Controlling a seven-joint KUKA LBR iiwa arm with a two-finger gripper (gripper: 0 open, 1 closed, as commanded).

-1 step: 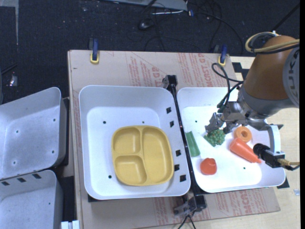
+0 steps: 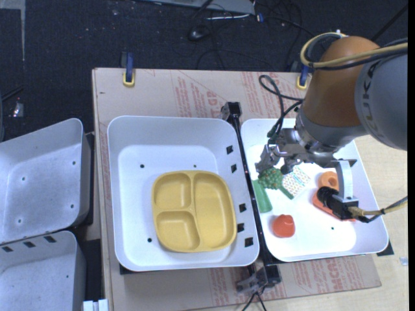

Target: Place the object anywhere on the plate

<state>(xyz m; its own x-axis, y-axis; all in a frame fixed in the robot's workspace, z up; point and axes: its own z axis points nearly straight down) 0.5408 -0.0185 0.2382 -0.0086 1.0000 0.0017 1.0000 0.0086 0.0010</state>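
Dark floor w/ loose cables surrounds a pale bench [image 2: 162, 83] carrying two shallow white bins side by side. The left bin [image 2: 123, 141] holds a yellow plate [image 2: 193, 210] w/ three compartments, nothing on it. The right bin [image 2: 363, 238] holds a few small toy foods.

A grey arm w/ an orange band reaches in from the right. Its gripper [image 2: 277, 164] hangs low over the right bin's left half, directly above a green broccoli toy [image 2: 272, 179], prob. the object meant. From this angle I can't tell how far open the claw is, or whether it has hold of anything.

The broccoli toy sits near the bin's left wall, touching or just beside a green cylinder piece [image 2: 262, 196], w/ a white dotted piece [image 2: 296, 182] just to its right. A red tomato toy [image 2: 283, 225] lies nearer the front, and an orange piece [image 2: 327, 180] lies towards the right wall.

Judging by looks, the broccoli toy is prob. light plastic or foam. It is bumpy on top, so not v. slippery, and not fragile. The best hold seems to be across the knobbly crown, approx. centred, so it doesn't tip out. The plate is well apart, across both bin walls.
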